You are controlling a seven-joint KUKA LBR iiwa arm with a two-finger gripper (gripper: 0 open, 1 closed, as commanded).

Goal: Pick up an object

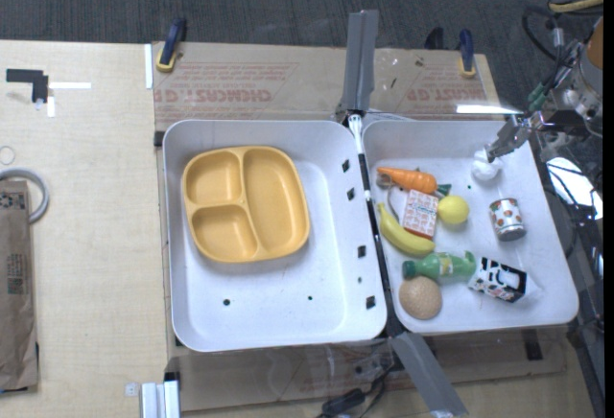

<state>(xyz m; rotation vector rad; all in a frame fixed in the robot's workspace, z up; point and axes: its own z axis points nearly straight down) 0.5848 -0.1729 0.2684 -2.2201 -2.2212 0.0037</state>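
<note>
The right bin (547,253) holds several small items: a carrot (408,180), a banana (401,232), a small red-and-white carton (419,212), a lemon (453,210), a tin can (507,219), a green bottle (441,266), a brown round fruit (420,297), a black-and-white carton (499,280) and a small white object (486,170). My gripper (497,152) reaches in from the upper right at the bin's far side, its tip just above the small white object. I see nothing held in it.
The left bin (192,311) carries a yellow divided plate (246,203). A grey divider bar (360,61) runs between the bins. Cables and the arm (576,90) crowd the right edge. A brown paper bag (14,291) lies at far left on the bench.
</note>
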